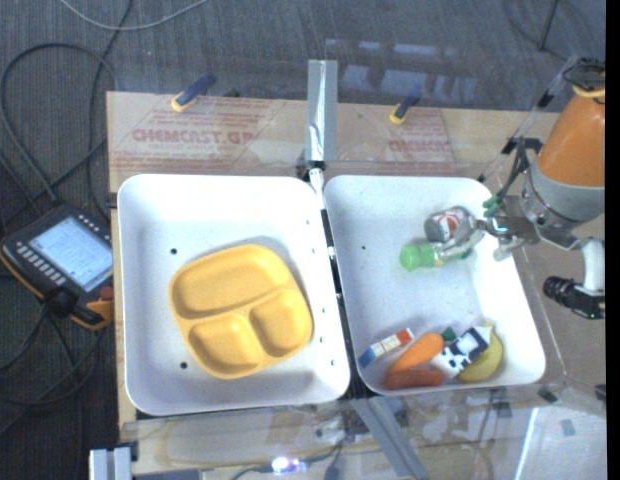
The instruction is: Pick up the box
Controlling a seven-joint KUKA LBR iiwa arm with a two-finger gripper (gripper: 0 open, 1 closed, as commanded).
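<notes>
Box (385, 347) first: where does it lie?

You'll find it in the right bin (362, 268), near the front wall and towards that bin's left side. It is small and pale, with orange and blue marks, and it lies flat at a slant.

Take me across from the left, then.

Furthest left, off the bench, you have a handheld control unit (62, 258) with a lit screen on the dark floor. Next comes the left bin (150, 218). A yellow plate (242, 310) with three compartments sits in its middle. The two bins meet along one edge.

And around the box?

Just to its right you see a carrot (422, 349), with a reddish piece (415, 377) in front of it. The carrot's thin end comes close to the box, but I cannot tell whether they touch. Further right are a black and white item (462, 347) and a yellow fruit (483, 362), both crowded into the front right corner.

What lies higher up in that bin?

A green bottle (426, 256) lies on its side. A silver can (447, 224) with red on it is just behind the bottle. Both are well apart from the box.

And the tool?

Your gripper (487, 230) is at the right bin's back right corner, just beside the can and far from the box. Whether it is spread or pressed together, I cannot tell. Nothing can be seen pinched in it. The arm (575, 158) reaches in from the right, its orange band above the wrist.
</notes>
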